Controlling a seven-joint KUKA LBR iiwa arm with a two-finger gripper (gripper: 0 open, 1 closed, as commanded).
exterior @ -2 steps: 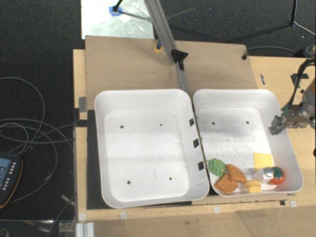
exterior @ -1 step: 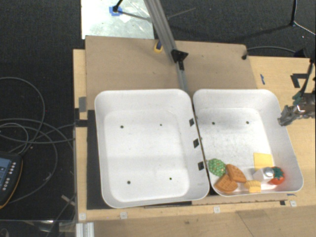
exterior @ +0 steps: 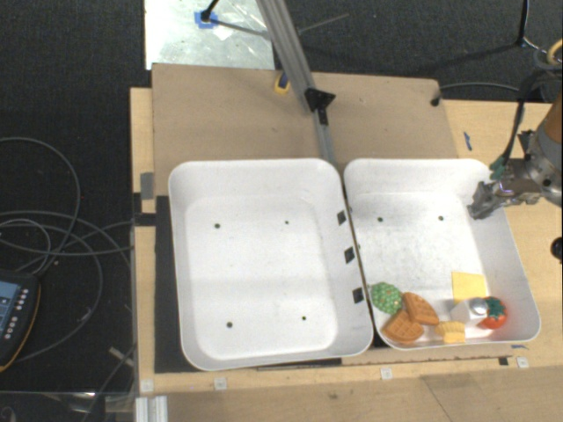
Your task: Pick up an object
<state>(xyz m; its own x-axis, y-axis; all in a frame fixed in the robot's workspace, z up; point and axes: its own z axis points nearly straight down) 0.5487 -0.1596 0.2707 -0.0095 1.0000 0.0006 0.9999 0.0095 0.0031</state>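
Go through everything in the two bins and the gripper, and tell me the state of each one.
gripper: over the right bin's far right rim, holding nothing visible
yellow block: lying flat, right bin
green piece: resting by the divider
orange waffle pieces: overlapping, near corner
red and silver item: lying against the near wall

A light wooden bench [exterior: 387,112] stands on a dark carpeted floor [exterior: 62,77], where black cables [exterior: 44,227] loop at the left, a shiny pale sheet [exterior: 198,25] lies behind, and a grey metal pole [exterior: 286,33] leans across.
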